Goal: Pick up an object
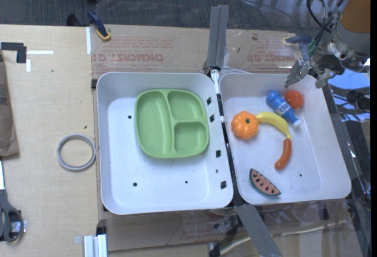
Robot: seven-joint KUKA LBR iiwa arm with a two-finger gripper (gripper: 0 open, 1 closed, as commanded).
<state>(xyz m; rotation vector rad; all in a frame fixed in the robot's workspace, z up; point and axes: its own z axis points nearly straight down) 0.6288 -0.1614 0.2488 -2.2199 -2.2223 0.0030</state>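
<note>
The right bin holds several toy foods. An orange pumpkin lies at its left, with a yellow banana beside it. A blue bottle touches a red tomato near the back. An orange sausage and a watermelon slice lie toward the front. My gripper hovers over the bin's back right corner, just above and behind the tomato. Its fingers are spread open with nothing between them.
The left bin holds a green divided plate. A metal divider runs between the bins. On the bench at the left lie a grey tape ring, scissors and a blue clamp.
</note>
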